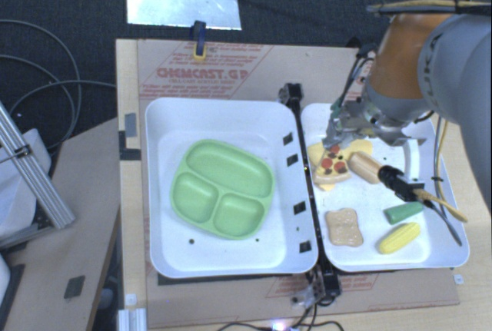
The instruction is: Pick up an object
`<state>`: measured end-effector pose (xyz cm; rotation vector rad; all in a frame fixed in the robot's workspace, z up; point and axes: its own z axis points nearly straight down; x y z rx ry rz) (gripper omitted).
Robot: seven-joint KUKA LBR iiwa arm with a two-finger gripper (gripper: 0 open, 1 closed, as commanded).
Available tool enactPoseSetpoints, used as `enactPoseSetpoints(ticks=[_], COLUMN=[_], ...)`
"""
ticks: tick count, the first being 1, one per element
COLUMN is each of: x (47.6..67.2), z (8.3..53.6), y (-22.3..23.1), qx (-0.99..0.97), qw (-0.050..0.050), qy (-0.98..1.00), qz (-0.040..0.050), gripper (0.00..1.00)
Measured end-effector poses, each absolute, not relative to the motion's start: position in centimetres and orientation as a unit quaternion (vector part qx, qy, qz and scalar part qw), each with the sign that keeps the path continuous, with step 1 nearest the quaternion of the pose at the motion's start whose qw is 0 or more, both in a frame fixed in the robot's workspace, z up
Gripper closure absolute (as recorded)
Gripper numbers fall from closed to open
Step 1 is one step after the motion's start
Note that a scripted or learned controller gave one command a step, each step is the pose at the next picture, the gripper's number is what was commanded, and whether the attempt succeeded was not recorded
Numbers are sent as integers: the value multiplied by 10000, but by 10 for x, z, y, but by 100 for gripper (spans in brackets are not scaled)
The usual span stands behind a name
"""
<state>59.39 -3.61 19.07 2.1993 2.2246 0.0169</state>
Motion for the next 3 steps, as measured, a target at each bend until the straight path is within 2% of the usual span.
enactPoseSetpoints(ticks=[1, 2, 3], x=[526, 502, 488], z=[192, 184, 403], y=[-10, 29, 34], qx=[7051, 7042, 7046], qw=[-15, -14, 62], qy=[7091, 7100, 7095], qz=[-2, 3, 87], gripper=[100, 100, 100])
